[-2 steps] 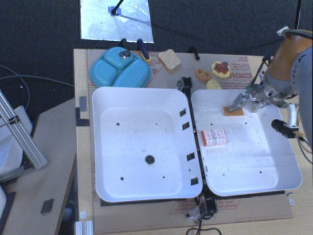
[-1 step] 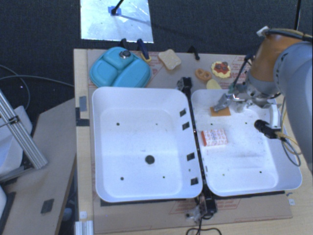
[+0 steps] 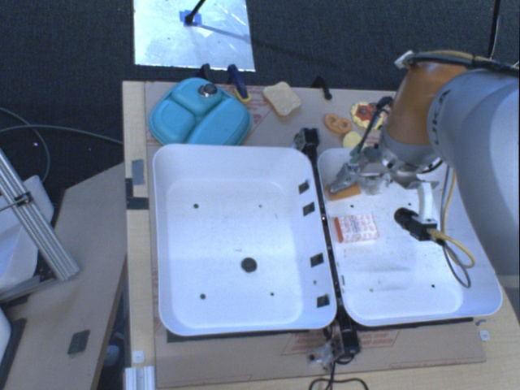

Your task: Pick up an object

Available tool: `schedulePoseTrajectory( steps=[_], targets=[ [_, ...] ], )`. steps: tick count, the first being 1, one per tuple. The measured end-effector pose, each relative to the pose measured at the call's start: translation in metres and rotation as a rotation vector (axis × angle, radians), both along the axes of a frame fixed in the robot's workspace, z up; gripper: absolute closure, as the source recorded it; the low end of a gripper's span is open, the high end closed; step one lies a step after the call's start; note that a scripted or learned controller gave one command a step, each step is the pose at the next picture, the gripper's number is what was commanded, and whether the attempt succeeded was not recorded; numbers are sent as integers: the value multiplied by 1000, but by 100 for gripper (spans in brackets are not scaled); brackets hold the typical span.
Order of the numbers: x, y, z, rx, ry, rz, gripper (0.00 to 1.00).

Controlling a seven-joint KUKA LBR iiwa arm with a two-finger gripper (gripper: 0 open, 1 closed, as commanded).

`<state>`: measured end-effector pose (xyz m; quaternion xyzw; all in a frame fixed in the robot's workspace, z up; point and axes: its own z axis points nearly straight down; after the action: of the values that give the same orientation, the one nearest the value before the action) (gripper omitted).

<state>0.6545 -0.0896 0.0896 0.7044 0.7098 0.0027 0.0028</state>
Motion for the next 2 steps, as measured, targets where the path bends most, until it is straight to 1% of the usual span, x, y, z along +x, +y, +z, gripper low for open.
schedulePoseTrajectory(
  steps=[1,2],
  targets=[
    [2,-2,12,2,-6,-2,100],
    [-92,46,99,3,8,-1,100]
  ],
)
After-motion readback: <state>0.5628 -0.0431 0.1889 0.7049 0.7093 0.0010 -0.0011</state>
